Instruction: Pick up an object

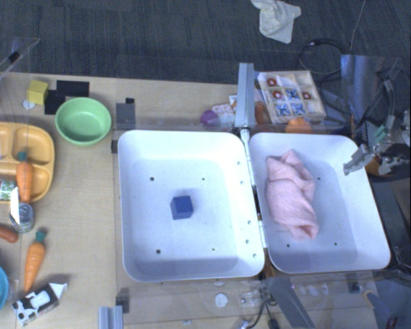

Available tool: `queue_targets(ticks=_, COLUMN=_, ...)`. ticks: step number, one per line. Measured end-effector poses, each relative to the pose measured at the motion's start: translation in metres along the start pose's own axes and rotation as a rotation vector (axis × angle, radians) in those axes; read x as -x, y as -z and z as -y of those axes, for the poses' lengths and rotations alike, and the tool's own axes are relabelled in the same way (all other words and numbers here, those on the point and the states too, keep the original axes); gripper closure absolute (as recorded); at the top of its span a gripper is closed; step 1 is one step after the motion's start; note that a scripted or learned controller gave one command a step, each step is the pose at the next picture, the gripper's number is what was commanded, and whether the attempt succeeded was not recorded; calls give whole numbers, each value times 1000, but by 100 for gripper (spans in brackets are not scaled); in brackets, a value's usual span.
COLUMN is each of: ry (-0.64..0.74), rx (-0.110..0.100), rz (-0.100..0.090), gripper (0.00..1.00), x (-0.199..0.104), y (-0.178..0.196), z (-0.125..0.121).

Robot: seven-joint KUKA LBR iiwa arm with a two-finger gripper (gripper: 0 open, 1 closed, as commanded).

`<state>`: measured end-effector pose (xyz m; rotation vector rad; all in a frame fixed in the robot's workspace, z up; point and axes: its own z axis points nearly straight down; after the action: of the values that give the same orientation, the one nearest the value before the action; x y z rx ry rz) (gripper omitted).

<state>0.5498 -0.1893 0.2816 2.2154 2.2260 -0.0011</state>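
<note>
Seen from above, your bench carries 2 shallow white bins side by side. The left bin (pixel 138 254) holds a small blue cube (pixel 182 206), sitting a little toward 7 o'clock of the bin's centre and well apart from every wall. The right bin (pixel 350 247) holds a crumpled pink cloth (pixel 292 195), lying lengthwise from 12 to 6 o'clock near the bin's left wall.

Your gripper (pixel 357 160) hangs at the 3 o'clock edge of the right bin, over its upper right rim, well apart from the cloth. Whether its hand is wide or narrow cannot be told from this angle, and nothing shows between its tips.

At 9 o'clock of the left bin, the bench bears a green bowl (pixel 83 120), a yellow divided tray (pixel 37 142) with a toy carrot (pixel 24 180) in it, and a second toy carrot (pixel 34 256) below. At 12 o'clock of the right bin lies a tic-tac-toe board (pixel 290 96); beyond it, a white rag (pixel 277 18) rests on the dark floor.
</note>
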Motion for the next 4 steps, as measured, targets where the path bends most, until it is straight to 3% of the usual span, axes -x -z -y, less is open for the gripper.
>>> queue_targets(ticks=1, ry=212, rx=0, rz=-1, gripper=0, x=-47, y=-107, z=-81)
queue_targets(ticks=2, ry=354, rx=7, rz=1, gripper=0, x=-29, y=-187, z=-73)
queue_targets(ticks=3, ry=511, rx=17, rz=7, gripper=0, x=-44, y=-190, z=-66)
queue_targets(ticks=4, ry=596, rx=18, rz=7, gripper=0, x=-96, y=-190, z=-81)
